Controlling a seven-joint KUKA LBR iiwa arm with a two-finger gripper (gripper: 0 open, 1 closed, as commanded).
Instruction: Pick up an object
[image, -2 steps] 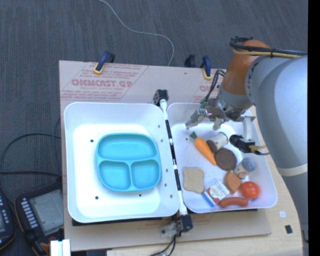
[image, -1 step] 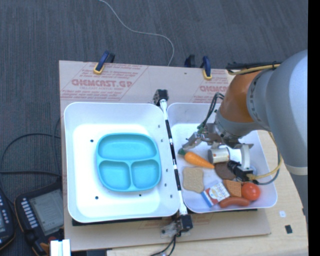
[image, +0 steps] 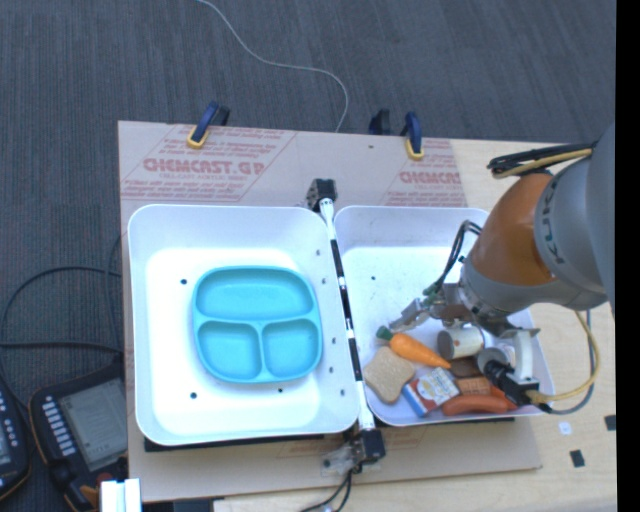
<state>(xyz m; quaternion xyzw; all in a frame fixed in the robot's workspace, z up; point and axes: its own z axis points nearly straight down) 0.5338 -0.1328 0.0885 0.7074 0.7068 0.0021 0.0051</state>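
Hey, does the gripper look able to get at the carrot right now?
Probably yes. The carrot lies on top of the pile in the right bin, nothing covering it, and the gripper hangs just above and beside it. The bread touching its lower side may crowd a finger.

bins: smooth white plastic, slight sheen | tray: glossy light-blue plastic | bench board: matt brown cardboard-like sheet, red print | floor: rough dark grey carpet | carrot: smooth orange plastic | bread slice: matt tan, porous | arm: satin grey shell, glossy orange band
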